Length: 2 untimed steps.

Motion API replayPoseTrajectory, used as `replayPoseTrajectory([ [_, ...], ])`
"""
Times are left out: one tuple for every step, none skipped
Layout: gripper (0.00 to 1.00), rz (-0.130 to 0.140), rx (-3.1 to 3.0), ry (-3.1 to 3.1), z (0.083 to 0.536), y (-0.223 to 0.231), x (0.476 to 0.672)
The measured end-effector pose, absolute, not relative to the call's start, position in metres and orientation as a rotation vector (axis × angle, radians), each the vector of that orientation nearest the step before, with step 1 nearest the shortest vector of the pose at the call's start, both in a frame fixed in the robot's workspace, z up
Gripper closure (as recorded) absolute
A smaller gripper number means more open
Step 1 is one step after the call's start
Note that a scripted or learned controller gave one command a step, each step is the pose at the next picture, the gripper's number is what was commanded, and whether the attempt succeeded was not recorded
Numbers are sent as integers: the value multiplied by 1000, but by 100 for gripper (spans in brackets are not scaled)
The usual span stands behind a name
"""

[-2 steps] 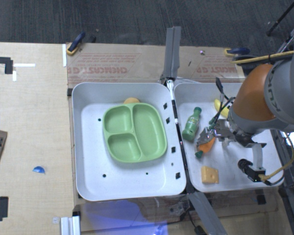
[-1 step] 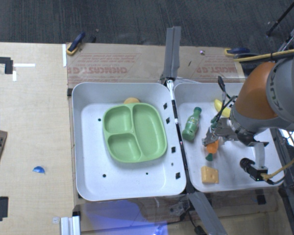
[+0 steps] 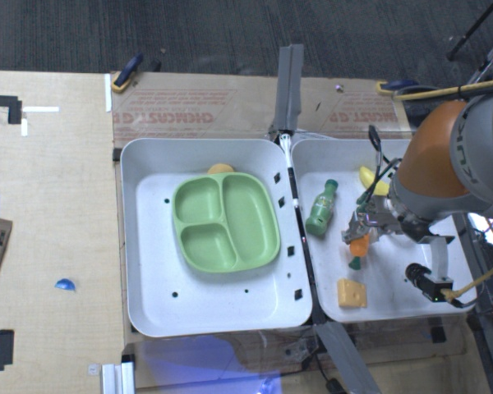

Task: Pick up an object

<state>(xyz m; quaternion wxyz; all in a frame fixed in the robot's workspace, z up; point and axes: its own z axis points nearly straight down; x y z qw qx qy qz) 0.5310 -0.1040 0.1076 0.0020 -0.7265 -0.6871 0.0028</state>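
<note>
My gripper [image 3: 360, 226] hangs low over the middle of the right bin [image 3: 394, 298], reaching in from the right. Directly under its tip lies a small orange carrot-like piece [image 3: 358, 248] with a green end. To its left a green bottle [image 3: 320, 209] lies on the bin floor. A yellow wedge of cheese [image 3: 352, 294] rests nearer the front edge. A yellow object [image 3: 371, 179] peeks out behind the wrist.
The left bin [image 3: 148, 245] holds a green divided plate [image 3: 227, 222] with a small yellow thing [image 3: 220, 169] behind it. A grey divider bar [image 3: 289, 89] stands between the bins at the back. Cables run along the arm on the right.
</note>
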Motion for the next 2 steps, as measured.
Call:
replayPoseTrajectory([
  [100, 1, -1816, -2562, 123, -99, 521],
  [100, 4, -2128, -2311, 215, -82, 547],
])
